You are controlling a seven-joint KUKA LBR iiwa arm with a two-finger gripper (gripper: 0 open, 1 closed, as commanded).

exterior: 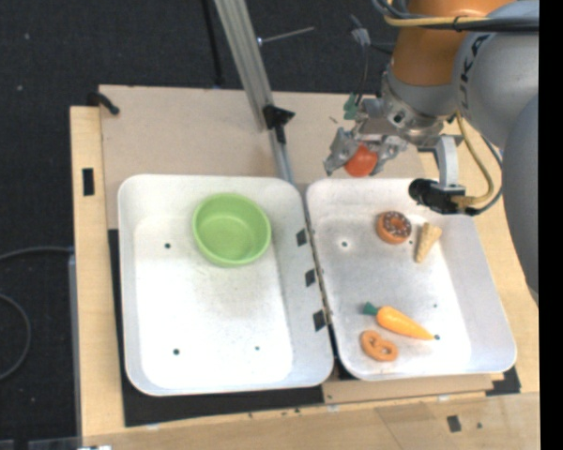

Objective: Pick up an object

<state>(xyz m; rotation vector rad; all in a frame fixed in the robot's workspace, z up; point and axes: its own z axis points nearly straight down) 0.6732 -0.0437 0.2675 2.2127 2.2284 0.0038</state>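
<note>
My gripper [358, 156] hangs above the far edge of the right bin [479, 279], raised off the bench. Its fingers are shut on a small orange-red object [361, 165], which shows between them. Lying in the right bin are a round orange-brown slice [392, 227], a beige wedge [425, 242], a toy carrot [402, 323] and an orange slice [379, 346]. A green bowl [231, 230] stands in the far part of the left bin [150, 326].
A slanted metal pole [249, 59] rises from behind the bins near their shared edge. The grey arm with its orange band [441, 26] and cables fills the upper right. Clips [311, 275] line the divider between the bins.
</note>
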